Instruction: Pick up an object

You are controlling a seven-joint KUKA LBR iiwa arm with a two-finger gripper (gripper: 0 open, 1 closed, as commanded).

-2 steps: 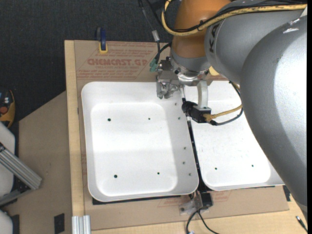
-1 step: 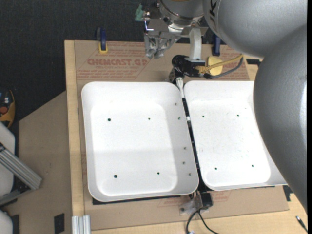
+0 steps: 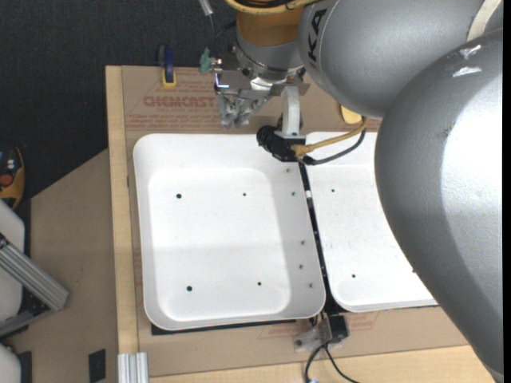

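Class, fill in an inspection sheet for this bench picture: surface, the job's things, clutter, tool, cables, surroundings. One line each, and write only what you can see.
Surface: brown board printed with red lettering, bearing two shallow white bins side by side, the left bin and the right bin.
Job's things: nothing seen to pick up in the visible parts of the bins.
Clutter: a blue and yellow clamp at the board's far edge.
Tool: the tool hangs over the board just beyond the left bin's far rim; finger state unclear.
Cables: yellow and black cables run from the wrist; a black cable at the near edge.
Surroundings: dark floor, metal framing at left.
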